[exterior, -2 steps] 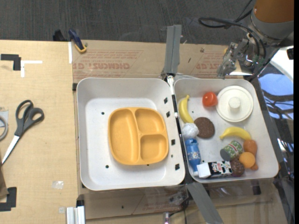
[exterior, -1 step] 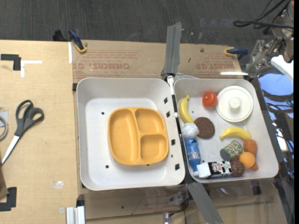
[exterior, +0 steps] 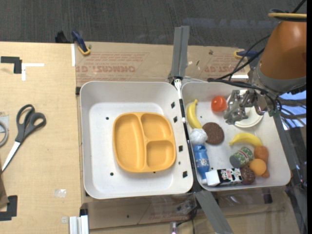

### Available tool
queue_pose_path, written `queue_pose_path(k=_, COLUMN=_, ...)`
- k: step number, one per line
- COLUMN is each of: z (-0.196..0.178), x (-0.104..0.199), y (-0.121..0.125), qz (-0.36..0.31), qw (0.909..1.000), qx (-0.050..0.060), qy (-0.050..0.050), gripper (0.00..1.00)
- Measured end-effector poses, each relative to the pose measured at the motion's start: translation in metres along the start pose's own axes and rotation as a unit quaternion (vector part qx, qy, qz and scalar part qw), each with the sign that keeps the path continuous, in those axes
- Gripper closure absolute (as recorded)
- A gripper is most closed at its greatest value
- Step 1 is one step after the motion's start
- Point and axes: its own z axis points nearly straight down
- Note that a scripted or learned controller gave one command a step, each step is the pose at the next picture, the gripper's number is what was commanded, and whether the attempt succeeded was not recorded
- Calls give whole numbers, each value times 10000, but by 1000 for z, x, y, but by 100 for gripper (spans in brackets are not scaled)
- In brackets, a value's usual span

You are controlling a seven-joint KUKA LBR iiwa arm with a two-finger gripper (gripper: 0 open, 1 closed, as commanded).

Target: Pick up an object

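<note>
Fixed overhead camera, slanted down, both bins (exterior: 92,179)

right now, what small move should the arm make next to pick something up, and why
Probably a short drop straight down, then close. The gripper hangs over the back of the right bin, above a white round piece and beside the red tomato-like toy. Nothing sits between its fingers, so no grasp has been made yet; the tomato looks like the nearest free object.
</note>
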Motion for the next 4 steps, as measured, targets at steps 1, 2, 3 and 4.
queue_pose_path(k=1, z=97, x=-16, y=-5, qz=631, qw=9980, qx=13, qy=-53, gripper=100)
queue_pose_path(k=2, z=1, x=-49, y=109, qz=1348, qw=9909, qx=2, qy=-9, gripper=100)
queue_pose_path(k=3, z=-108, x=-62, y=54, qz=-125, qw=9999, qx=9, qy=-15, gripper=100)
queue_pose_path(k=4, z=-124, x=42, y=-6, qz=-983, qw=9952, qx=6, qy=-3, gripper=100)
